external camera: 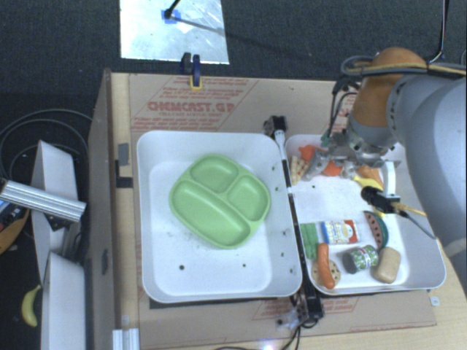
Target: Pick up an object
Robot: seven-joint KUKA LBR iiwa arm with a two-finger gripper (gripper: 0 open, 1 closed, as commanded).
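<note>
Your end effector [332, 160] sits low at the far end of the right bin [430, 268], over orange toy food [330, 168]. Whether it is open, closed or gripping cannot be told. Descend squarely on one item, clear of the bin wall. The wrist hides the objects beneath; the near items [350, 257] lie well apart.

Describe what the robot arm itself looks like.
The arm is bulky, with rounded light grey casing and an orange band above the wrist. Dark cables loop beside that band. The gripper below is grey metal, small next to the arm.
</note>
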